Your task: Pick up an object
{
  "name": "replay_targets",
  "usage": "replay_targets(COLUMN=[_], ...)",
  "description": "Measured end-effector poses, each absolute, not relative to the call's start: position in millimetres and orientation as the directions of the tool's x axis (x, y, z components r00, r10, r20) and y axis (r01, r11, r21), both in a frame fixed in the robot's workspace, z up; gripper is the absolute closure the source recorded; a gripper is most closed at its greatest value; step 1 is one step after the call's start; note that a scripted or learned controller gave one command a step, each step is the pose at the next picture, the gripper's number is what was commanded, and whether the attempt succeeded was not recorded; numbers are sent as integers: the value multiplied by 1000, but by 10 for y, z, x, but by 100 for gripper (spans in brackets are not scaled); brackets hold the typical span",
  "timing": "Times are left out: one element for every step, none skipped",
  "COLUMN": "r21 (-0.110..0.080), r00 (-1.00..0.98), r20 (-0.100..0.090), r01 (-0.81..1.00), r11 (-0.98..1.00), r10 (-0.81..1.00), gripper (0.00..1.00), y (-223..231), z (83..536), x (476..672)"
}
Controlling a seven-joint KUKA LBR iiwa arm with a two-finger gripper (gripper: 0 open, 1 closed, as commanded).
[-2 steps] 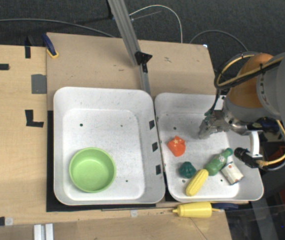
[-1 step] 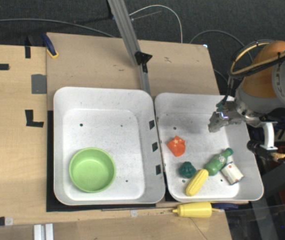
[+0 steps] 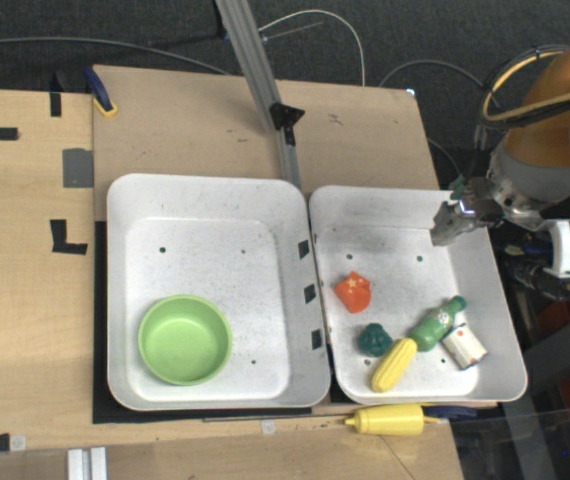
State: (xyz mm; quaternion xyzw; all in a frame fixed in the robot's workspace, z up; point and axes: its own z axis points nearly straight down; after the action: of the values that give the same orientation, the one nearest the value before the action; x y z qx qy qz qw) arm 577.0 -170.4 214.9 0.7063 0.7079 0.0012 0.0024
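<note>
Nearest the lens, on the bench's front lip just below the right bin: a yellow bottle-shaped toy [image 3: 390, 420] lying on its side, outside both bins. Behind it, two shallow white bins side by side on a pale wooden bench [image 3: 25, 298], dark clips along their shared edge. Left bin [image 3: 205, 208] speckled with small dark marks and holding a light green bowl [image 3: 185, 339] in its near-left corner, upright, mouth up. Right bin [image 3: 385, 218] carrying a cluster toward its near-right corner: a small red-orange pepper-like piece [image 3: 353, 291] set apart from the rest; closer in, a dark green lump [image 3: 373, 340] just beside a yellow corn cob [image 3: 393, 364]; a green bottle [image 3: 437, 326] tilted on its side, touching a small white block [image 3: 464, 347]. Black tape marks scattered over the wood at left, plus a grey patch. Brown board under the bins' far side, with a blue-and-yellow clamp [image 3: 101, 92] at its far-left corner. Grey metal strut [image 3: 250, 43] slanting down to the bins' far edge. Dark carpet beyond, crossed by thin pale cables. Gripper [image 3: 452, 220] hanging over the right bin's far-right edge, well apart from the toys, nothing between its fingers; open or closed, cannot tell.
</note>
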Motion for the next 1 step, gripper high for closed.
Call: replay_targets(r21=[2], r00=[-2], r20=[-1], r01=[1000], r11=[2], r10=[1000], gripper=[100], y=[-1699], z=[2454], x=[5779])
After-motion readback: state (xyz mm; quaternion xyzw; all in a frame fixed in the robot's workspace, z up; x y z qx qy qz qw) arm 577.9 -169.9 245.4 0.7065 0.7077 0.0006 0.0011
